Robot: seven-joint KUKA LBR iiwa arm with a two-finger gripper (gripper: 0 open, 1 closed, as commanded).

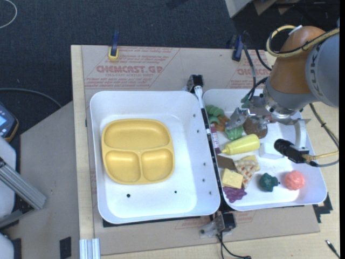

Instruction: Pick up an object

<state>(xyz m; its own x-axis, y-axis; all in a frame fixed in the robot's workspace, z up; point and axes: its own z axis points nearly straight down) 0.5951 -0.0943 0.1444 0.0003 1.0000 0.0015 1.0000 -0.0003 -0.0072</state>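
My gripper (pixel 237 121) is low over the back left part of the right bin (pixel 314 183). It hangs just above a yellow corn-like piece (pixel 242 144), with a brown piece (pixel 255 128) to its right and a green leafy piece (pixel 215 113) to its left. Nearer the front of this bin lie a waffle-like slice (pixel 248 167), a yellow cheese block (pixel 232 178), a purple piece (pixel 235 194), a dark green broccoli (pixel 268 182) and a pink ball (pixel 294 180). Nothing is visibly held.
The left bin (pixel 102 198) holds a yellow divided plate (pixel 138 149). A ridge (pixel 207 139) where the two bins meet runs close to the gripper's left. The arm's orange band (pixel 294 63) looms over the right bin's back edge.
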